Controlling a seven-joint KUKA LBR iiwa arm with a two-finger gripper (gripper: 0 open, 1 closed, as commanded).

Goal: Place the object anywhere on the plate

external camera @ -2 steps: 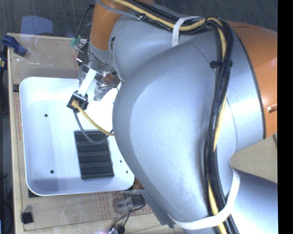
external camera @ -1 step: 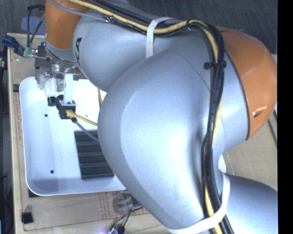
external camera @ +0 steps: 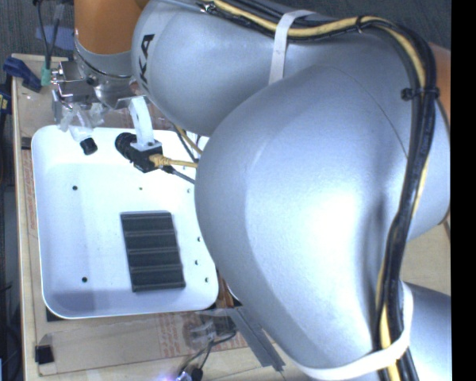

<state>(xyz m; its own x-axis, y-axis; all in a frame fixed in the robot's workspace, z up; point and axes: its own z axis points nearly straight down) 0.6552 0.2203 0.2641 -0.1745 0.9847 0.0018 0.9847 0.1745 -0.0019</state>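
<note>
At the upper left the gripper (external camera: 79,121) hung with fingers (external camera: 67,122) parted and empty just above the small black object (external camera: 87,145) in the white bin (external camera: 55,276), so grasping seemed the step in hand, next needing a descent, a closure, then a carry to the dark ribbed plate (external camera: 152,251) lower in the frame.

The wooden bench (external camera: 103,341) under me carries a shallow white bin (external camera: 63,244). One small black block (external camera: 44,353) lies on the wood, near the bin's front-left corner.
</note>
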